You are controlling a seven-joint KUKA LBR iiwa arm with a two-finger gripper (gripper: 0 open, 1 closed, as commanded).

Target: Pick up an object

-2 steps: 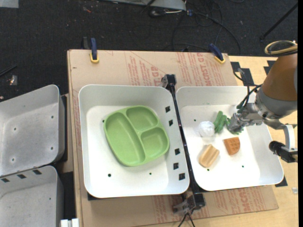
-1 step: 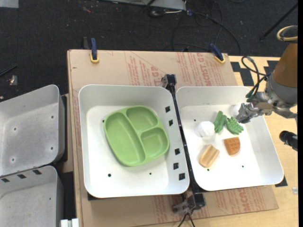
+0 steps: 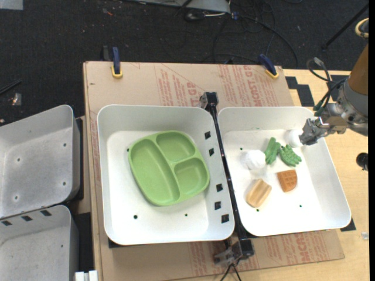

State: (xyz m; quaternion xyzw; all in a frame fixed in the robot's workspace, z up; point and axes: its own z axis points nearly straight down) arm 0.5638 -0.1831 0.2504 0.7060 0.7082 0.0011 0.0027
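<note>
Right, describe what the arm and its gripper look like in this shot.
The arm enters from the right as a rounded grey body with an orange band at its upper end. Dark cables loop beside it. It narrows into a blocky grey metal wrist, ending in a small dark gripper. No markings are legible.

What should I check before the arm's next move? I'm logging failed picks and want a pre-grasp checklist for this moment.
1. Gripper over the right bin: ok, at its upper right part.
2. Object held: cannot tell.
3. Targets within that bin: ok; white ball, green pieces, orange block, tan piece.
4. Objects spaced for a clean grasp: not ok; green pieces touch, ball close.
5. Green plate away from the arm: ok, left bin.
</note>
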